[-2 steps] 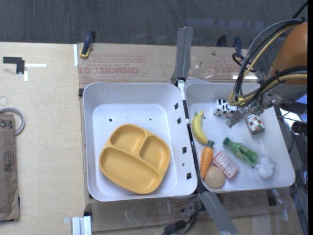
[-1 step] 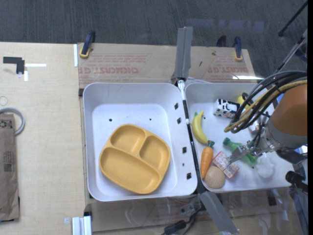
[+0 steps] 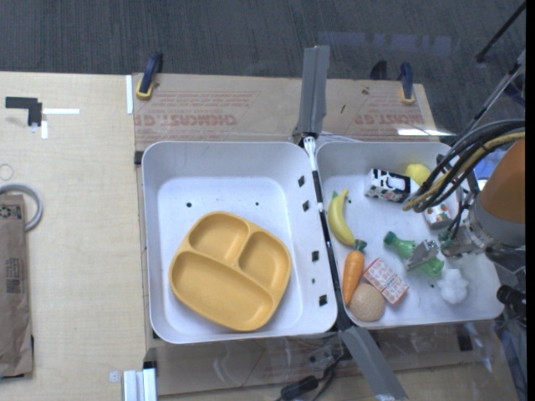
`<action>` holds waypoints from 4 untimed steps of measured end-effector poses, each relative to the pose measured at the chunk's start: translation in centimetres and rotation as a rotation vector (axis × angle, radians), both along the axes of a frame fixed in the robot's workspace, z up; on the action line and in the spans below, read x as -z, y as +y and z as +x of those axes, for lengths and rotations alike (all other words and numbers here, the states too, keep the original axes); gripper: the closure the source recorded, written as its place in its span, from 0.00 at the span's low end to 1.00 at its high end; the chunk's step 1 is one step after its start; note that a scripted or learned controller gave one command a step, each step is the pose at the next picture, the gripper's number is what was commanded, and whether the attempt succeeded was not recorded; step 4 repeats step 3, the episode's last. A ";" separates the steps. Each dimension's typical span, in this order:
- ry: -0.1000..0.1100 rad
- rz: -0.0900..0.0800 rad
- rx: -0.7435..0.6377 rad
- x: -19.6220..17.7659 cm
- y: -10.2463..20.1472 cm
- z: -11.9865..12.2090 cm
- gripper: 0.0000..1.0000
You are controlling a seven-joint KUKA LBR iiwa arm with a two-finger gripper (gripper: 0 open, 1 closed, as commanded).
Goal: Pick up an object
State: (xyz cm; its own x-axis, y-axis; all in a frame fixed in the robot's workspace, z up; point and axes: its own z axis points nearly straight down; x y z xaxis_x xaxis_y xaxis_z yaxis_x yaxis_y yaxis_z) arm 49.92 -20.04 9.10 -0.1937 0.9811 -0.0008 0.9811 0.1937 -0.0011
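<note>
The counter (image 3: pixel 67 140) is pale wood-grain board, with brown printed cardboard (image 3: pixel 226 107) laid under two shallow white bins and held by blue-and-yellow clamps (image 3: pixel 150 73) at the far edge. Beyond the counter the floor is dark grey carpet. A brown paper bag (image 3: pixel 12 282) lies at the counter's far left edge, well away from the hand.

The hand (image 3: pixel 435 253) is down inside the right bin (image 3: pixel 401 312), near its right wall, below the orange band of the arm (image 3: pixel 506 195). Whether it is released or clenched cannot be told; the tips are lost among clutter. A green toy (image 3: pixel 401 245) lies just beside the hand on its left, possibly touching. A white puff (image 3: pixel 454 286) sits just below the hand. Further left lie a carrot (image 3: pixel 353 274), a banana (image 3: pixel 338 217), a tan round item (image 3: pixel 366 303) and a small red-patterned box (image 3: pixel 384 280). A black-and-white item (image 3: pixel 386 186) and a yellow item (image 3: pixel 418 174) lie beyond the hand.

The left bin (image 3: pixel 167 174), well apart from the hand, carries a yellow divided plate (image 3: pixel 230 270).
</note>
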 end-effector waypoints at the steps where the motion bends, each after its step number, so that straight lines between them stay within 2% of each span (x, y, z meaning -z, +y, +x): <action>1: 0.000 -0.001 0.002 -0.9 -0.1 0.0 1.00; 2: 0.002 0.000 0.190 -1.0 4.7 5.5 1.00; 3: 0.001 -0.001 0.113 -10.0 12.4 9.9 1.00; 4: 0.001 -0.001 0.113 -10.0 12.4 9.9 1.00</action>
